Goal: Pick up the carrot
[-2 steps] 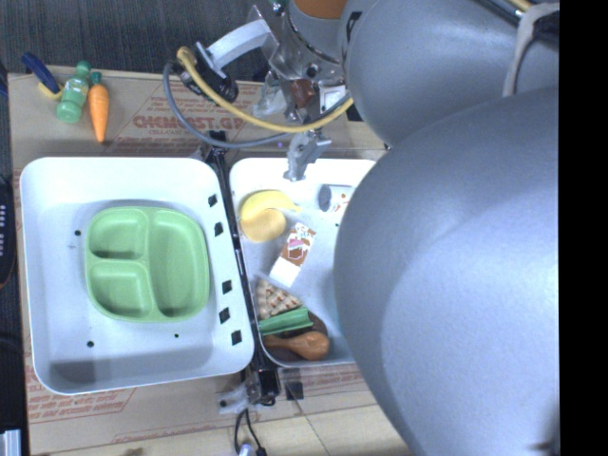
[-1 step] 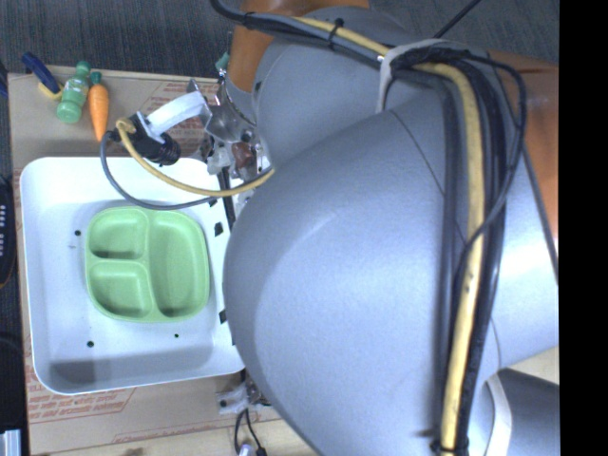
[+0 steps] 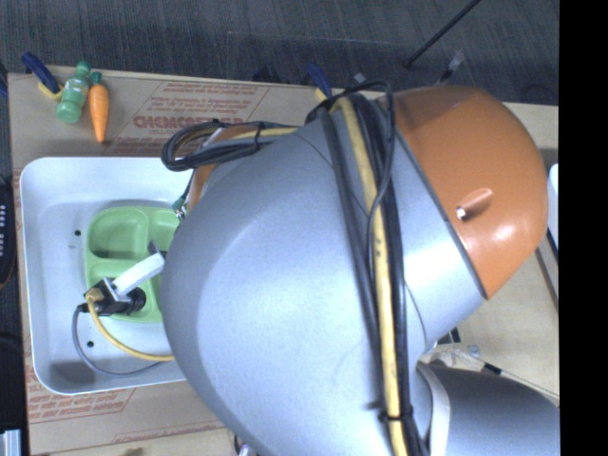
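Mostly arm (image 3: 285, 302) hides white bin (image 3: 38, 255); carrot (image 3: 99, 109) outside it, on cardboard (image 3: 190, 103).

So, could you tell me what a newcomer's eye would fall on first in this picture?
The big grey arm with its orange band looms over the middle and right of the view. At the left, a green divided tray lies in the white bin. The carrot lies outside that bin, on the cardboard at the top left, beside a small green item.
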{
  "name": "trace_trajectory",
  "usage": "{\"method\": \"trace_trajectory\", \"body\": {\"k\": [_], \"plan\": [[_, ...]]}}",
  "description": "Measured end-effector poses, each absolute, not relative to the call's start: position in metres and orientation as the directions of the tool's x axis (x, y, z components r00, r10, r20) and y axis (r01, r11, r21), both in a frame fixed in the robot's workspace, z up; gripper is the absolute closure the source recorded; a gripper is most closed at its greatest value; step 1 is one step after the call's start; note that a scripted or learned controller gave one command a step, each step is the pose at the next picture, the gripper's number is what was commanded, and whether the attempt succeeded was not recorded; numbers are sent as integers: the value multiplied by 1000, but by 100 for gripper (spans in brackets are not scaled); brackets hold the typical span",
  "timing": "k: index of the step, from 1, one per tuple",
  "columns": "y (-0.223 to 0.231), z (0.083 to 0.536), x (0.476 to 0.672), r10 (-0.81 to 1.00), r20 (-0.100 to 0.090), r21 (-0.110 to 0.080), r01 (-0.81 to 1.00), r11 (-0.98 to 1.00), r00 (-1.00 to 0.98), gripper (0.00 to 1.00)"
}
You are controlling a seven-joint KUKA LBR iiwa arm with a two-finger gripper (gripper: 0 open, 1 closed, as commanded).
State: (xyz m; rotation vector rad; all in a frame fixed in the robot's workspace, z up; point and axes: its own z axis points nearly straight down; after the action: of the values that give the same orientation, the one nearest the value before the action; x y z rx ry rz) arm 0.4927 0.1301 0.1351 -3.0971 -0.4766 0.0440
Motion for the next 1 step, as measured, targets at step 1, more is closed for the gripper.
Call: {"method": "trace_trajectory", "body": {"k": [1], "plan": [[128, 193, 547, 322, -8, -5, 322, -947, 947, 0]]}}
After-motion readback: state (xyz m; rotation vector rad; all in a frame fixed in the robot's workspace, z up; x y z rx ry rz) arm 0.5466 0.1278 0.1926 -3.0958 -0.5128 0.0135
